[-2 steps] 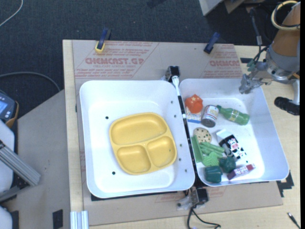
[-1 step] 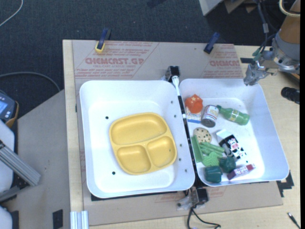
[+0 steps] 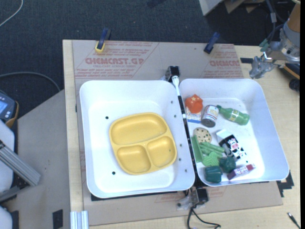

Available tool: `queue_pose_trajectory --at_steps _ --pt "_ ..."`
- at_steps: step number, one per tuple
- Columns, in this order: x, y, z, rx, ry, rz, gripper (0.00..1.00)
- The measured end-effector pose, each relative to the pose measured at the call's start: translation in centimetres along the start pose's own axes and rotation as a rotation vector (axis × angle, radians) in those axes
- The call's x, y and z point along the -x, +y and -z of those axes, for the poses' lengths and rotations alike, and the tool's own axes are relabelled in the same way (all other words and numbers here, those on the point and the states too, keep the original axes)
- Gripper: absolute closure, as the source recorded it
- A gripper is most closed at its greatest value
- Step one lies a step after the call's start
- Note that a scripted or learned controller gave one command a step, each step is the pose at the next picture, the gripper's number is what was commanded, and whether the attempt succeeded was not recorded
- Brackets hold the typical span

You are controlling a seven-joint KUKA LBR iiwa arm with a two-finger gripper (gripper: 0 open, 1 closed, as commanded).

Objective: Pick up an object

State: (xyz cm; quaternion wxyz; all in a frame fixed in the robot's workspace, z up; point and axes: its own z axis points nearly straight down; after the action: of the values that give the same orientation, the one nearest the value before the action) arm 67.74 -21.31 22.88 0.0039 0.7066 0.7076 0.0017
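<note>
Green bottle (image 3: 234,115) lower left of your gripper (image 3: 259,67) | long axis left-right | jaw state: cannot tell

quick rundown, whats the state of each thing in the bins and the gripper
yellow tray: flat in left bin, its three compartments hold nothing
green bottle: lying on its side in right bin
can: tipped over, beside the bottle
orange item: by the divider, at rest
cookie: lying flat
green toys: piled at the near end
gripper: above the right bin's far corner, holding nothing
</note>
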Motion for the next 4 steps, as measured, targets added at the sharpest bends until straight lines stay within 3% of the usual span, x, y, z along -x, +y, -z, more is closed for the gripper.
queue_pose_trajectory --at_steps 1,2,3,4 --pt "-5.1 -0.8 -1.1 -0.01 0.005 0.003 1.0" --pt "-10.4 -1.1 0.2 -0.009 0.005 0.004 1.0" --pt "-13.7 -2.8 0.4 -0.011 0.004 0.002 1.0" --pt "-14.8 -2.1 0.2 -0.006 0.003 0.0 1.0"
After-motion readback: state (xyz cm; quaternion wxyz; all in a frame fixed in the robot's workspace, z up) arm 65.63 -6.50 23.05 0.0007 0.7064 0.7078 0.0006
